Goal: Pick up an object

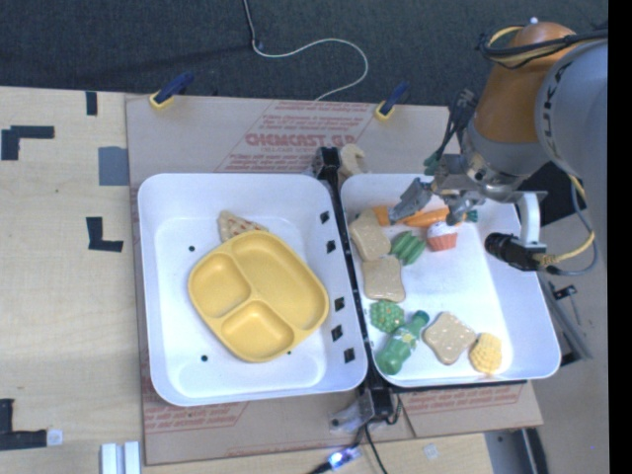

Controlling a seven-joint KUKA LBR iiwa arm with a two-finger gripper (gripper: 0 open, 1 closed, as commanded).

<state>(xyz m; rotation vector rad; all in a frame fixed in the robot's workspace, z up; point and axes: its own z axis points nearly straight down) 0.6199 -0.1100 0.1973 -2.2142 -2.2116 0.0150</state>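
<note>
- Grey arm [553, 87] with orange band reaching in from the right, over the far edge of the right bin [513, 304].
- Gripper [423, 205] low over the bin's far part, just above an orange carrot-like piece [431, 218]; fingers too blurred and foreshortened to tell whether apart or together, and nothing clearly seen between them.
- Just beside the carrot piece, toward the right wall: a small red and white cup-like toy [442, 238].
- Along the bin's left wall: two tan bread slices [368, 237] [383, 279], one behind the other, with a green leafy piece [408, 248] just beside them.
- Near corner on the left: a green broccoli-like piece [386, 315] and a green bottle-shaped toy [398, 345], touching or nearly so.
- Near edge toward the right corner: another bread slice [449, 337] beside a yellow corn-like piece [485, 354].
- Left bin [163, 294]: yellow compartment tray [259, 295] at its middle, a waffle-like piece [235, 226] partly tucked under the tray's far edge.
</note>
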